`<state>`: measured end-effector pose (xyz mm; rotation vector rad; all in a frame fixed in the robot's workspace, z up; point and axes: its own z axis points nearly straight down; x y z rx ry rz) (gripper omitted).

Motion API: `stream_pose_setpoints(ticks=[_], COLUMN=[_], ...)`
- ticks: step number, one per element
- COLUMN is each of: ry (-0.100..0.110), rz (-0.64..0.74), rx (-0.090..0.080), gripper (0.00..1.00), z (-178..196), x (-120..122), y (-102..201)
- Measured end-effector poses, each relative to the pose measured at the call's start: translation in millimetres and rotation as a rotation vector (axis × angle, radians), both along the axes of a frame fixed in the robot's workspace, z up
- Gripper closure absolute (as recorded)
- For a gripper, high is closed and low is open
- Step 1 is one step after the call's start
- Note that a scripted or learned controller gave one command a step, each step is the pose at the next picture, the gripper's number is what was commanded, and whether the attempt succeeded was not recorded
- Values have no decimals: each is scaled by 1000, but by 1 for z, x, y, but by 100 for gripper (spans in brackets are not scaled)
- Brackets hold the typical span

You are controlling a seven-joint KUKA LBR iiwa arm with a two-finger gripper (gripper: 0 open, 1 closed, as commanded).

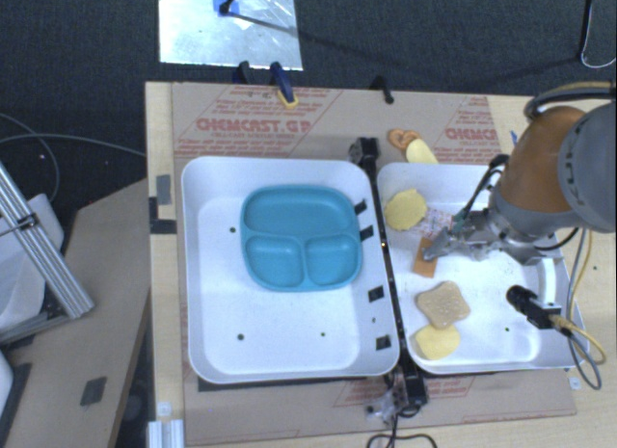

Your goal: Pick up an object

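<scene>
The worktop (193, 118) carried two white bins side by side. The left bin (217, 340) held a blue divided plate (301, 238). The right bin (492, 345) held the food pieces, and the arm (554, 162) reached over it from the right.

In the right bin lay a round yellow piece (406, 209) near the top, a tan toast-like slice (442, 303) lower down, a yellow piece (437, 343) just below the slice, and a small orange block (425, 261) between the round piece and the slice. Two more small pieces (413, 146) sat on the worktop just beyond the bin's far rim.

The step in hand looked like the closing-in on a target: the tool (442, 241) was low over the bin, with its tip just above the orange block, touching or very nearly so. Whether the tool stood apart or together I cannot tell, as its tip was small and blurred against the block. No piece was seen lifted. The next move would call for a sure closing on the block before any rise.
</scene>
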<state>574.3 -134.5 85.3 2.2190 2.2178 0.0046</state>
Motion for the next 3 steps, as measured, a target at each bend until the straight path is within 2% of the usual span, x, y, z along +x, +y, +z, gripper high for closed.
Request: stream_pose_setpoints(ticks=[1, 2, 3], ry=[71, 6, -2], rz=[8, 5, 3], rx=[-4, -1, 2], gripper=[0, 100, 100], z=[-1, 10, 105], x=[72, 83, 21], y=[35, 43, 69])
